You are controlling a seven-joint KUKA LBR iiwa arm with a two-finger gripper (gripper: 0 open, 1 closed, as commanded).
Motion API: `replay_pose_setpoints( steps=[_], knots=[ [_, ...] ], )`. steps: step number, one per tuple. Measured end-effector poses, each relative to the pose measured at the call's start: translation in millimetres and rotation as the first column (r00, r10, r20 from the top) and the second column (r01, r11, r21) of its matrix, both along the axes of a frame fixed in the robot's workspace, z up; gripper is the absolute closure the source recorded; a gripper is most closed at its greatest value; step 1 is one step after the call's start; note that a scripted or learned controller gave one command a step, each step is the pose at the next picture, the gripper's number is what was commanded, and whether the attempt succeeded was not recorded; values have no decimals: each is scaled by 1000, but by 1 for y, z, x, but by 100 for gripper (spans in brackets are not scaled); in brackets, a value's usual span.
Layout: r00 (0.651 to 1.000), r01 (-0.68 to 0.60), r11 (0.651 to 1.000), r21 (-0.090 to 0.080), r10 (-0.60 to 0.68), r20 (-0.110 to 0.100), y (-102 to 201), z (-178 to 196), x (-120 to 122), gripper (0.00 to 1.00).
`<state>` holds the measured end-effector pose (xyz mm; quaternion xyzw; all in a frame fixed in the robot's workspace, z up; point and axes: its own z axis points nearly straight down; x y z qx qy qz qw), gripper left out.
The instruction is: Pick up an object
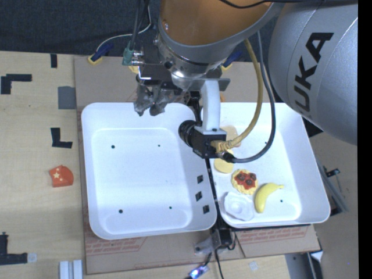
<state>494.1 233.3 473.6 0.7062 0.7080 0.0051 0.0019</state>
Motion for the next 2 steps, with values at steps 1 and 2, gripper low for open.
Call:
replay_pose_setpoints(
  steps=[1,2],
  knots=[
    [1000,0,1000,-2,0,-4,0,64,28,100],
    [1000,0,1000,-5,0,-12,0,61,-12,100]
  ],
)
